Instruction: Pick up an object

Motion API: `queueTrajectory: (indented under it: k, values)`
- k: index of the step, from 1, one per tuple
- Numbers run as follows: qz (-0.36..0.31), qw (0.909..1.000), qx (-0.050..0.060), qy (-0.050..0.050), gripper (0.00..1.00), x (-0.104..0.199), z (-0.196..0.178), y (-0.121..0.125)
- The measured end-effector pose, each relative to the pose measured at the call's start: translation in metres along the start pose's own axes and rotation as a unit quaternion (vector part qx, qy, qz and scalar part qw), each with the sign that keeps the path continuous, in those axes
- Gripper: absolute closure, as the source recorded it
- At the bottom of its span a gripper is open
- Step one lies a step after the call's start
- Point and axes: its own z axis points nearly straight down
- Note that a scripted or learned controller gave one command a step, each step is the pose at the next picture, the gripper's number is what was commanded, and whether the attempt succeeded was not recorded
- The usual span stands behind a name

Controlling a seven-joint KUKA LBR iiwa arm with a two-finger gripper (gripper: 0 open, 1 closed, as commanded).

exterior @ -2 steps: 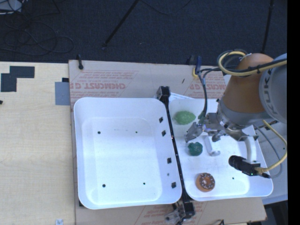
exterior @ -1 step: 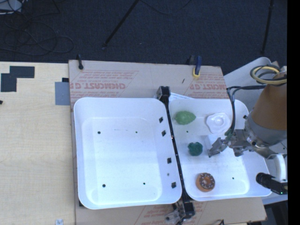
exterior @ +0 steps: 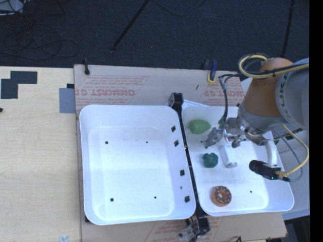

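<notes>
Three objects lie in the right bin (exterior: 282, 198): a light green lump (exterior: 199, 126) near the far left corner, a small dark teal object (exterior: 210, 160) in the middle, and a brown ring-shaped piece (exterior: 221, 195) near the front. My gripper (exterior: 219, 150) hangs low over the bin's middle, just right of and above the teal object. Its fingers stand open, one (exterior: 209, 140) pointing left and the other (exterior: 229, 159) pointing toward the front. Nothing is between them.
The left bin (exterior: 91, 160) sits beside the right one, with a black divider strip (exterior: 185, 155) between them. The arm's orange band (exterior: 265, 92) and loose cables (exterior: 290, 155) hang over the right bin's far right side. Cardboard lies under both bins.
</notes>
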Motion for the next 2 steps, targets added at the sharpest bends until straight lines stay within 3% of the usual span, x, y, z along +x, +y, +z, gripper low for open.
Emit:
queueTrajectory:
  k: [1,2]
  values:
    - [0.003,1.0,0.003,0.0,0.0,-0.014,0.008,-0.051]
    - [0.002,1.0,-0.007,-0.001,0.0,-0.064,0.023,0.008]
